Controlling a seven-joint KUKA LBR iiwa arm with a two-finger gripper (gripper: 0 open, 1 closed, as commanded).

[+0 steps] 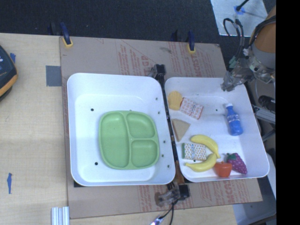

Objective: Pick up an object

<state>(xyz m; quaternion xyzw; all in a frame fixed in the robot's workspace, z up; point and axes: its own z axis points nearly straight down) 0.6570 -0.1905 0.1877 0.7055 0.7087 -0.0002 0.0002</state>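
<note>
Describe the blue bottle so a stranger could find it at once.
Look at the right bin of the two white ones. Along its right side, below the hand, lies the blue bottle, apart from the other things. It is the one blue thing there; the bananas and the rest lie lower or further left.
</note>
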